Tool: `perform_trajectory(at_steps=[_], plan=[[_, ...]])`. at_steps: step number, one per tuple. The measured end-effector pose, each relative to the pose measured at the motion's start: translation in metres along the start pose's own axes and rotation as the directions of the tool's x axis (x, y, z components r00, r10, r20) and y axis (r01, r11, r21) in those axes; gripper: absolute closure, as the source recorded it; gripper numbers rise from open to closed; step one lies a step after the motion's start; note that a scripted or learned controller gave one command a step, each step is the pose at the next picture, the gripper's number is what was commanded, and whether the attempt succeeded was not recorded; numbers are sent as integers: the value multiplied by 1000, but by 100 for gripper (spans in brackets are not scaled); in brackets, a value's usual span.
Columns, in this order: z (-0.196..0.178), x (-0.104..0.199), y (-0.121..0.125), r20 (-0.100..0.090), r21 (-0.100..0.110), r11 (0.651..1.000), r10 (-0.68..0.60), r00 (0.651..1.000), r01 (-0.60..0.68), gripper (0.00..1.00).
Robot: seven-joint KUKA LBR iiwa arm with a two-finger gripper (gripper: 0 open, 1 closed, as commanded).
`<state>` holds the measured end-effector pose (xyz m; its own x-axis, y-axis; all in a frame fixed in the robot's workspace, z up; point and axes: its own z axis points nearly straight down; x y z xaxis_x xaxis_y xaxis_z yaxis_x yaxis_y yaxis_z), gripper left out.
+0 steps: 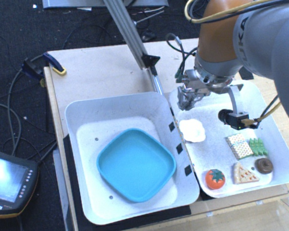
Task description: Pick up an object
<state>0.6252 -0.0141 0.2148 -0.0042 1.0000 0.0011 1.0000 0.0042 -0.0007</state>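
Note:
My gripper (186, 101) hangs over the back left part of the right bin (277, 137), just above and behind a white lumpy object (192, 131). Nothing shows between its fingers. Toward the bin's front lie a red tomato (215, 178), a pale wedge like a pizza slice (244, 173), a brown doughnut (264, 165), a speckled square cracker (239, 145) and a green piece (258, 147) beside it.
The left bin (80, 147) holds a turquoise square plate (135, 164). A slanted metal rail (131, 35) runs down to the divide between the bins. A teach pendant (5, 181) lies on the floor at left.

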Motion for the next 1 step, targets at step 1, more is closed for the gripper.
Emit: perform_trajectory(at_steps=[1], plan=[[-7, 61, -3, 0, -1, 1000, -1, 1000, 1, 100]])
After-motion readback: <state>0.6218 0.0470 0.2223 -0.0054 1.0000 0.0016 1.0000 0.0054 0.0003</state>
